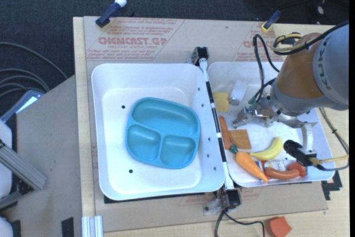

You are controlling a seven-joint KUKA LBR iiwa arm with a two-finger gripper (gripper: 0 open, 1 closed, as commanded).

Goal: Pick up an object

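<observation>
The right bin (236, 70) holds several toy foods: a yellow block (222, 101), a tan cracker (240, 139), a yellow banana (268, 150), an orange carrot (250, 165), a red sausage (283, 172) and a thin orange stick (223, 130) along the left wall. My gripper (248, 115) hangs low over the middle of this bin, just above the cracker and right of the yellow block. The grey arm with its orange band (302, 72) covers the bin's right half. I see nothing held in the gripper.
The left bin (111, 91) carries a blue divided plate (162, 132). A black divider rail (211, 114) runs between the bins. Cables (266, 58) loop over the arm near the right bin's back edge. A blue-and-white clamp (111, 11) lies at the board's far left corner.
</observation>
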